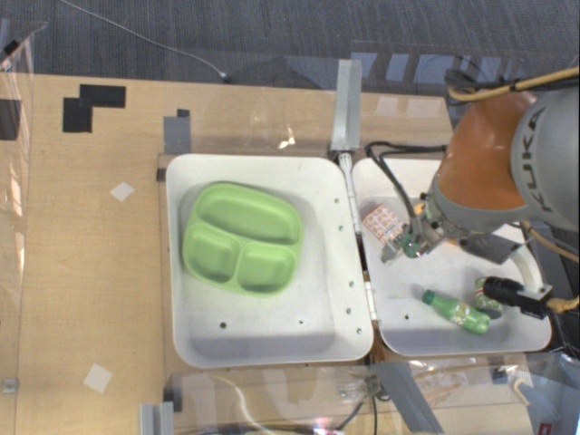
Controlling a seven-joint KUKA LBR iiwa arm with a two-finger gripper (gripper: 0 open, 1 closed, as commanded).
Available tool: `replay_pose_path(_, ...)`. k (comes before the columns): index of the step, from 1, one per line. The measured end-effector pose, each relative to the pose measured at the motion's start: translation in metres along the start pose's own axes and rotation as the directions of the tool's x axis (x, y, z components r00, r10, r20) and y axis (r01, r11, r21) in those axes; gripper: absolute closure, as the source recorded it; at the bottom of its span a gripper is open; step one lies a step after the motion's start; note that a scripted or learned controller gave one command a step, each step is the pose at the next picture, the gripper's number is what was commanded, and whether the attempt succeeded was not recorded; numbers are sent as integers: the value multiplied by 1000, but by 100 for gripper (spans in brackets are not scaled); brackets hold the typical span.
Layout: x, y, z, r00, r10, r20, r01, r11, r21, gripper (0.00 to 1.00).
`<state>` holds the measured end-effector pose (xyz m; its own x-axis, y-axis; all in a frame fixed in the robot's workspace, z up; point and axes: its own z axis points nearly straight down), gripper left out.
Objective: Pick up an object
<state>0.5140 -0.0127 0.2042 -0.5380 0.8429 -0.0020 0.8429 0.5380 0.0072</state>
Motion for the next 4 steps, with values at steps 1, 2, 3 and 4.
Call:
replay_pose_path(1,84,26,-15,970,244,0,-244,970,3,100)
replay_pose_path(2,145,60,4,771,636,2,-636,771,8,100)
replay_pose_path(3,212,104,13,645,764,4,-764,645,7,100)
replay_pose_path(4,224,109,49,86,996,9,-996,86,3,100)
